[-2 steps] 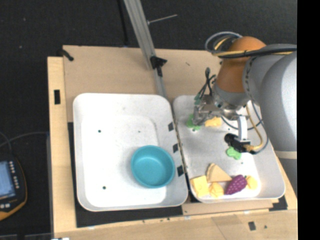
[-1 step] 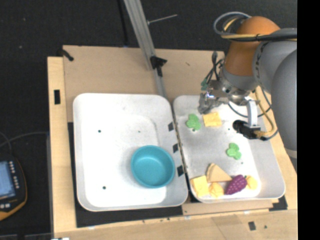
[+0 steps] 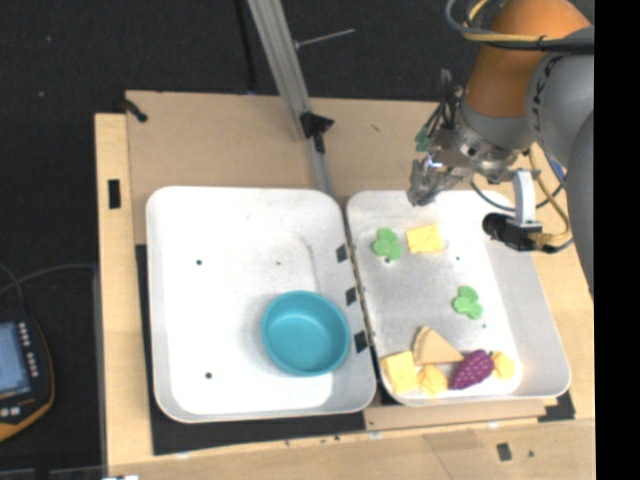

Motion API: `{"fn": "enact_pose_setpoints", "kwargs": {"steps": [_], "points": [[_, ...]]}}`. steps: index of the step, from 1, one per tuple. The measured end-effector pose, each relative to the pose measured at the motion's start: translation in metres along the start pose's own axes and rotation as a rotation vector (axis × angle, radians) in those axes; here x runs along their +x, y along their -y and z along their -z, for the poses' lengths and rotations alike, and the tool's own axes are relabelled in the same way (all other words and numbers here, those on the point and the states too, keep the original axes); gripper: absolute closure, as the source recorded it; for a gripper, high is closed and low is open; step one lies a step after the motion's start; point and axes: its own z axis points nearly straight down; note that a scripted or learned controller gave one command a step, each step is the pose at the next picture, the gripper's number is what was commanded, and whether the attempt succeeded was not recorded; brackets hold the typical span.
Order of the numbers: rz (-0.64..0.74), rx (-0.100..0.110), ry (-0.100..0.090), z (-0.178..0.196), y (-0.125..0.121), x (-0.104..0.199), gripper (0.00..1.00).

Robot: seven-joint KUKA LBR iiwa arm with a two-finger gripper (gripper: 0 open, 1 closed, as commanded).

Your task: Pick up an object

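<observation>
We log the pincer (image 3: 424,190) first: it hangs over the far edge of the right bin (image 3: 520,298), toward that bin's far left corner, below the grey arm (image 3: 570,78) and its orange band (image 3: 512,63). We cannot tell how its tip is set, and we see no object held there.

Right bin, nearest the pincer outward:
- one yellow block (image 3: 424,238), just inside the far edge, almost beneath the pincer;
- one green leafy piece (image 3: 387,245), just beside the block, toward the left wall;
- a second green piece (image 3: 467,302), mid-bin, toward the right wall;
- along the near edge, a cluster touching or overlapping: a tan wedge (image 3: 436,346), a yellow piece (image 3: 400,371) at the near left corner, a purple grape bunch (image 3: 472,368), and a small yellow item (image 3: 503,366) beyond it.

A black fitting with cable (image 3: 512,230) sits by the right bin's far right corner.

Left bin (image 3: 200,238): one blue bowl (image 3: 304,332), upright, near the right wall and toward the near edge.

Both bins rest side by side on the tan bench (image 3: 120,298). A grey pole (image 3: 282,53) slants up from the bench's far edge.
</observation>
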Motion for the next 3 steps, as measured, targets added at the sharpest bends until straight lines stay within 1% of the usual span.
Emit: {"fn": "enact_pose_setpoints", "kwargs": {"steps": [1,2,3], "points": [[0.001,-0.005,0.000,0.054,-0.012,0.000,1.00],[0.001,0.002,-0.001,0.057,0.020,0.041,1.00],[0.002,0.004,-0.001,0.039,0.050,0.087,1.00]]}}
